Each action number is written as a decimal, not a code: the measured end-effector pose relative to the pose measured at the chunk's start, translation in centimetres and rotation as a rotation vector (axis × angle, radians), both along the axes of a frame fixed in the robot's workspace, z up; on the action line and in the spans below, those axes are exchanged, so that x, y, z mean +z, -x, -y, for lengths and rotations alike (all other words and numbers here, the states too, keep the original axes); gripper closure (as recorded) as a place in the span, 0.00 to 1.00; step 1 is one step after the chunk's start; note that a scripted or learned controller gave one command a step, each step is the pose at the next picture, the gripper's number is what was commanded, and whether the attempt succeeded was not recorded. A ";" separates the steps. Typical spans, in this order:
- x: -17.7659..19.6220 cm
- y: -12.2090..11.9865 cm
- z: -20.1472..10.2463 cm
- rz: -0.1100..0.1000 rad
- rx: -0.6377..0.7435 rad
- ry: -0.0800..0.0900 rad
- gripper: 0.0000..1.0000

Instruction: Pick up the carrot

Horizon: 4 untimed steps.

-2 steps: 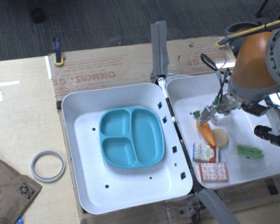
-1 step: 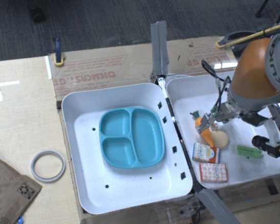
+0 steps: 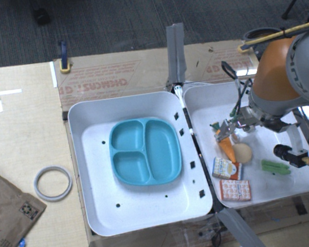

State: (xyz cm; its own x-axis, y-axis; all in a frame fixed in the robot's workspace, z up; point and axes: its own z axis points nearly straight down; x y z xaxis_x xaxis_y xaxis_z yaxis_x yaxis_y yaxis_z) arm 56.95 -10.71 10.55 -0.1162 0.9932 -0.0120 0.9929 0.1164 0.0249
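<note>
**Gripper down at the carrot, pick not yet confirmed**

From my station I see the arm (image 3: 284,73) reaching in from the right of the frame, its gripper (image 3: 228,129) low inside the right bin (image 3: 305,184). The carrot (image 3: 226,150) lies in the left part of that bin, centre-right of the frame, an orange wedge running down and slightly right from just under the gripper. It looks to be resting on the bin floor, so I judge the lift has not happened: the approach is done, while the grasp and the raise are left.

The gripper sits right at the carrot's upper end, touching it or nearly so. Its tip is a small dark cluster from this angle, and I cannot tell whether it is apart, together or clamped on the carrot, so I claim no hold.

The neighbours are tight. A beige ball (image 3: 242,153) touches the carrot's right side, a small printed box (image 3: 225,168) lies at its lower end, and a red card (image 3: 236,190) lies below that. A green piece (image 3: 276,167) rests further right. In the left bin (image 3: 87,175) a teal divided plate (image 3: 146,151) sits well apart.
</note>
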 end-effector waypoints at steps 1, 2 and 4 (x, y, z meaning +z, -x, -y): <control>8.3 -2.9 -2.5 -0.030 0.157 -0.006 0.00; -1.6 -2.9 -0.5 -0.029 0.505 -0.003 0.00; 9.3 -3.1 -5.1 -0.030 0.462 -0.003 1.00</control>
